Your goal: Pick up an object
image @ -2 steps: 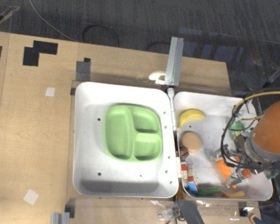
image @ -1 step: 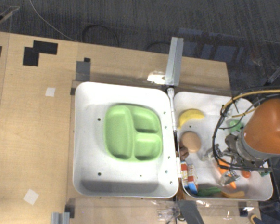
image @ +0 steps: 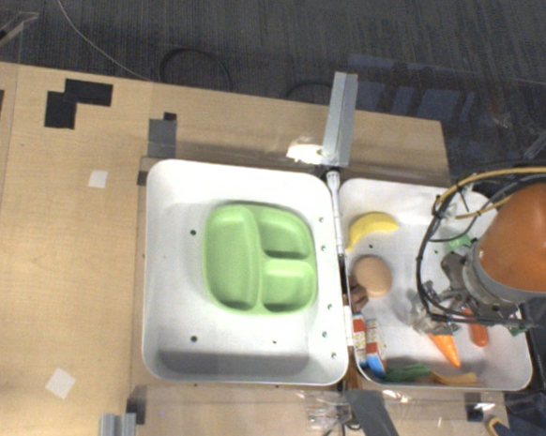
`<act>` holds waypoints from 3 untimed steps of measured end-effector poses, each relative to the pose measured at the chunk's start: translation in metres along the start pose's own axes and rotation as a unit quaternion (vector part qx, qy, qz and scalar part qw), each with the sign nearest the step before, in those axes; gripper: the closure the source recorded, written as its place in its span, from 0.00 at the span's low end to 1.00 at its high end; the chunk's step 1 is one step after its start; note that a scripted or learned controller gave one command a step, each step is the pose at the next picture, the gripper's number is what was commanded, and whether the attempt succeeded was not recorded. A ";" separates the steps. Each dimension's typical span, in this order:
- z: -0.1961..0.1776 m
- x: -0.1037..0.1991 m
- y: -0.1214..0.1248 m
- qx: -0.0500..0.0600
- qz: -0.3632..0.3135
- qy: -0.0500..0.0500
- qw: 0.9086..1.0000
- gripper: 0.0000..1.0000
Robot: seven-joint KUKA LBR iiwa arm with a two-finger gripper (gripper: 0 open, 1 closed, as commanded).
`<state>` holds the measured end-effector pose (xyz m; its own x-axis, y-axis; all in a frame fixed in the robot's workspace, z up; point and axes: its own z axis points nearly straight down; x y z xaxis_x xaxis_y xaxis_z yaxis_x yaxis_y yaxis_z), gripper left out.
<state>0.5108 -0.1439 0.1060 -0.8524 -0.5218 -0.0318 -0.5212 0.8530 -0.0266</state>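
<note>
Camera view, arm: grey KUKA arm with the orange band is reaching in from the right, hanging low over the right shallow white bin.
Camera view, gripper: two-finger gripper is sitting under the wrist and cable loops, so I can't tell its state from here. Nothing is visibly pinched.
Camera view, likely target: small orange carrot-shaped toy is lying just beside the tool tip, toward the bin's near edge. My guess is that's the pick.
Camera view, other candidates: yellow banana-shaped toy at the far side of the bin, tan egg-shaped object just below it, red-and-white tube-like item along the divider wall, green stalk-like piece and blue scrap at the near wall.
Camera view, left bin: left shallow white bin is holding a light green sectioned plastic tray, well apart from the arm.
Doing it well: I'd be centring over the carrot's thick end and straddling it across its short axis. The near wall is close, so I'd be approaching straight down, then lifting vertically and checking the toy is actually coming up.
Risk: the tapered shape is likely to squirt out of an off-centre pinch.
</note>
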 end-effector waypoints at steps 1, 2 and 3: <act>-0.070 -0.019 -0.045 -0.011 -0.106 0.010 0.994 1.00; -0.069 -0.019 -0.043 -0.012 -0.106 0.011 0.994 0.00; 0.015 0.013 -0.006 -0.008 -0.094 0.009 0.995 0.00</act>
<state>0.5036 -0.1562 0.0911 -0.7397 -0.6729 -0.0105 -0.6728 0.7397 -0.0141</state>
